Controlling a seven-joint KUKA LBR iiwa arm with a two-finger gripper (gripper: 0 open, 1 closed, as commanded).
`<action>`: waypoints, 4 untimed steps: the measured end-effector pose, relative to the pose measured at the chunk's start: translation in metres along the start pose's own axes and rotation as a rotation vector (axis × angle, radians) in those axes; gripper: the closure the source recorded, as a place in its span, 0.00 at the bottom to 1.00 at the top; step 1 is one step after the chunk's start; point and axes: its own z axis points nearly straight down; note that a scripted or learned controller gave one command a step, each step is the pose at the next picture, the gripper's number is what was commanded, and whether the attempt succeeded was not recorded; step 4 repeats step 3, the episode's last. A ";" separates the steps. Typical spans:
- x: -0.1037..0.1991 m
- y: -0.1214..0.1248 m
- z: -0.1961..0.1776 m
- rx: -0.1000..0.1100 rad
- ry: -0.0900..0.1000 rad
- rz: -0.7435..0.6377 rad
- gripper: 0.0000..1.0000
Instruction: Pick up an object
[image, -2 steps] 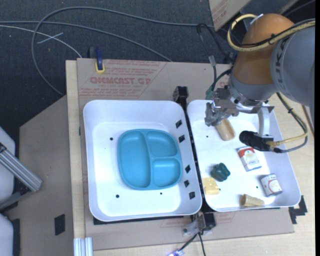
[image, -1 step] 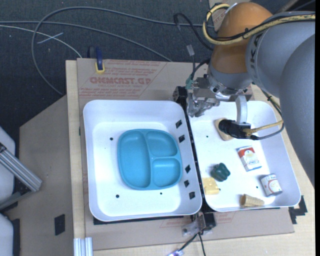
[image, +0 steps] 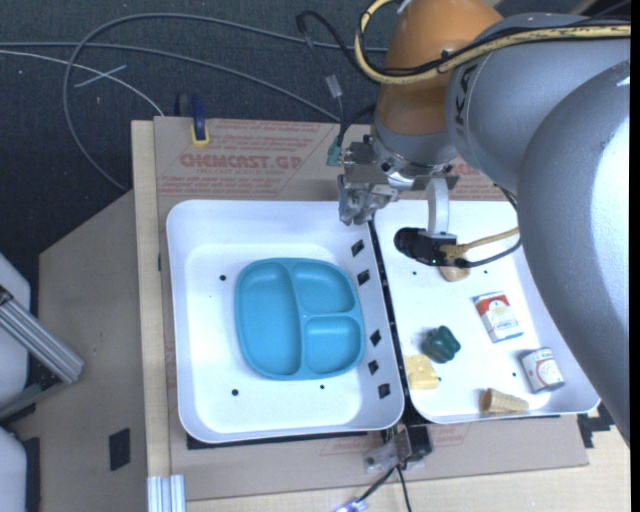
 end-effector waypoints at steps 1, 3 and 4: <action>0.009 0.015 -0.004 0.000 -0.002 0.004 1.00; 0.011 0.022 0.012 0.004 -0.003 0.005 0.00; 0.011 0.022 0.012 0.004 -0.003 0.005 0.00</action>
